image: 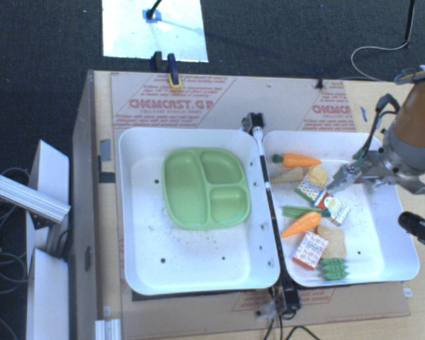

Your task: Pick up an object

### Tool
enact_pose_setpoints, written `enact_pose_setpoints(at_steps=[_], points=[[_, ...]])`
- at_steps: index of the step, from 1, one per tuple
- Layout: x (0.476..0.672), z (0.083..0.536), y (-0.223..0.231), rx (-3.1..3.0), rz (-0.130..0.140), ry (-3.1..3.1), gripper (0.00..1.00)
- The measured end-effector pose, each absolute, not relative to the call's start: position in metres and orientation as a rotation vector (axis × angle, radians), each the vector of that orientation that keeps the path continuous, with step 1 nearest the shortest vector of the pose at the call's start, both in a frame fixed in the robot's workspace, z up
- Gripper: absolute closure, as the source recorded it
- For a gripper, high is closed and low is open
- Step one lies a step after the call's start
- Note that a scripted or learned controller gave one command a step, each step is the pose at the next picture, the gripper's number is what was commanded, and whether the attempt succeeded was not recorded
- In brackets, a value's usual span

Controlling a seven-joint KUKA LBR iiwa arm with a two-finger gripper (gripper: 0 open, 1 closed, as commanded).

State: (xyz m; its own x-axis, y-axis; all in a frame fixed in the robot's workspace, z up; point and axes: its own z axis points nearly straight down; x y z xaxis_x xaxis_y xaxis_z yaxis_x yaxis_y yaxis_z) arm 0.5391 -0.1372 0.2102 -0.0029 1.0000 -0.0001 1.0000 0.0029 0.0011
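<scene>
Gripper over the right bin's toy food.
I see the gripper (342,178) at the frame's right; I cannot tell its finger state. Carrots (300,223) lie centre-right, just below-left of it.

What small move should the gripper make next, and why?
Probably lower the gripper a little toward the toys under it. It hangs over the right bin, holding nothing I can see, and the small box lies just beside its tip.
</scene>
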Motion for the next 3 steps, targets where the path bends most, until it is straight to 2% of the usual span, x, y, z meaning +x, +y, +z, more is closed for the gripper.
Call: enact_pose_setpoints(at_steps=[1,2,3], points=[[0.619,0.129,-0.11,2.217,0.0,2.227,0.0],[0.659,0.096,-0.093,2.215,0.001,2.219,0.0],[0.656,0.103,-0.092,2.224,-0.012,2.234,1.0]])
